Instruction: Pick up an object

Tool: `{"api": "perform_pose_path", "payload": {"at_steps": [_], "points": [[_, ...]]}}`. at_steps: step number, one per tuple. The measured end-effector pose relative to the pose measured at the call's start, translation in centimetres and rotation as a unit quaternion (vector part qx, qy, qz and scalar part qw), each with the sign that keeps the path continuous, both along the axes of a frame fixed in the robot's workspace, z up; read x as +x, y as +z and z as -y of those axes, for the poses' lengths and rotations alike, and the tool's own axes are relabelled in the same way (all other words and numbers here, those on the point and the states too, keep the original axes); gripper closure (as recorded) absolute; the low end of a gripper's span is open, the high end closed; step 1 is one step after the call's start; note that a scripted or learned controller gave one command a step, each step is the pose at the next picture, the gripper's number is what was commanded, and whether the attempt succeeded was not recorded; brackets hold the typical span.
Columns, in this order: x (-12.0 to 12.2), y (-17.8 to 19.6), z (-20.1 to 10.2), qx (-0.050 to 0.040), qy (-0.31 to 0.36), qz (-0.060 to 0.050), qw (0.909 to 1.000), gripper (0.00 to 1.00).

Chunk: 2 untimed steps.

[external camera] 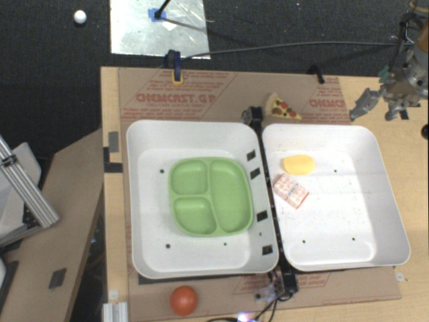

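grey hand [384, 110] spread wide, holding nothing, beyond the right bin [389, 200].

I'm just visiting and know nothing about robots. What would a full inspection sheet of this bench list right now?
Surface: brown board bearing a left white bin and a right white bin side by side.
Job's things: yellow lump and pink patterned packet in the right bin; green divided plate in the left bin.
Clutter: pizza-slice toy behind the bins; orange ball in front; small white ball far left.
Grippers: pincer above the right bin's far corner, holding nothing.
Cables: thin cable across the back.
Surroundings: dark floor, silver sheet.
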<state>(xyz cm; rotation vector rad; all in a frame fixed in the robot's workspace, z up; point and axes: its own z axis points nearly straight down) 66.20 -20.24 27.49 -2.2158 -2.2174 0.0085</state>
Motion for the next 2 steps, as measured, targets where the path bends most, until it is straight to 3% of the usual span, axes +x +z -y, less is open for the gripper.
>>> {"api": "perform_pose_path", "payload": {"at_steps": [1,2], "points": [[0.1,0.8,-0.1,-0.0009,0.001,0.005,1.0000,0.00],[0.5,-3.1,-0.1,-0.0014,0.002,0.006,1.0000,0.00]]}}
